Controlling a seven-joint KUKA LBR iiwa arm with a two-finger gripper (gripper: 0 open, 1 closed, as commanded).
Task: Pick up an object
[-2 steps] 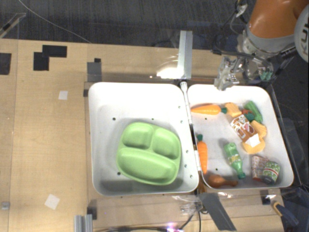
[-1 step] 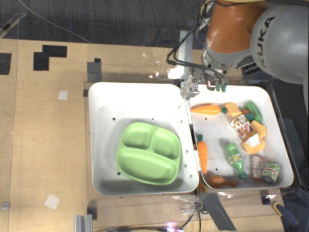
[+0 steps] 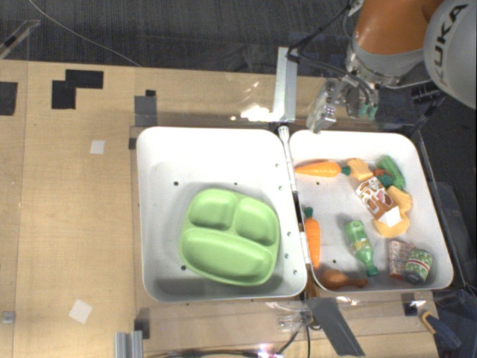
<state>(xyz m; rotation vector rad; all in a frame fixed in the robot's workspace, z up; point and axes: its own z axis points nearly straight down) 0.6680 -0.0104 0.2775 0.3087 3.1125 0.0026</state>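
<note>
Single fixed camera above the table, looking down at a slant, mid-range; both white bins in full view, arm entering top right.

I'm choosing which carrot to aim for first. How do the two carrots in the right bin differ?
The upper carrot lies crosswise near the bin's far edge, its green top pointing toward the other toys. The lower carrot lies lengthwise against the wall by the divider, its green top pointing toward the far edge. The upper one has bare floor around it; the lower one is hemmed in by the wall. Both are orange with green tops.
</note>
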